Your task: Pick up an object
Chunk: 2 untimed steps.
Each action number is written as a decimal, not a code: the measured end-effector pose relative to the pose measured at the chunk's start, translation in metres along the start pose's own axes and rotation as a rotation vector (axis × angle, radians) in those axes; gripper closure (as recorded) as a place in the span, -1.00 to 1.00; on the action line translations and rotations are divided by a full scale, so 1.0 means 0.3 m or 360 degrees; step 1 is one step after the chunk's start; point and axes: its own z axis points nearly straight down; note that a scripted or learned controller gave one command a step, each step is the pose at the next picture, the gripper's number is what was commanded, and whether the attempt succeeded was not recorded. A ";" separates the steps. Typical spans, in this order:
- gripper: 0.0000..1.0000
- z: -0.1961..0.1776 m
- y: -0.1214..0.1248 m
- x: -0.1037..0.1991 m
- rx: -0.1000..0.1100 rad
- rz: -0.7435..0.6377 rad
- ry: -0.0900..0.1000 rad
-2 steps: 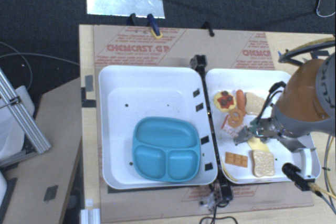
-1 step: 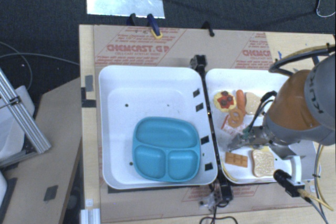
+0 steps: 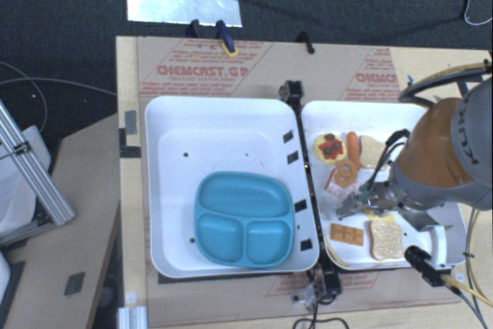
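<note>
The right bin [image 3: 385, 113] holds several toy foods. A round red and yellow pizza piece [image 3: 330, 148] lies at its back left, next to an orange sausage [image 3: 353, 143] and a pale bread piece [image 3: 371, 152]. An orange ring-shaped piece [image 3: 346, 172] sits just in front of them. A brown waffle [image 3: 347, 234] and a toast slice [image 3: 386, 240] lie near the front wall. My gripper [image 3: 353, 204] hangs low in the middle of this bin, between the ring piece and the waffle. The arm's body [image 3: 439, 158] covers the bin's right half.
The left bin [image 3: 177, 127] holds a blue divided plate [image 3: 245, 218] at its front right. A black clamp rail [image 3: 302, 166] runs between the two bins. Cardboard [image 3: 200, 65] lies under both bins, and cables [image 3: 443, 77] loop at the far right.
</note>
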 end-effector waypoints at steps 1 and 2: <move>-1.00 -0.114 0.003 0.036 -0.0004 -0.0003 0.0000; -1.00 0.002 0.041 0.048 0.0003 -0.0003 0.0001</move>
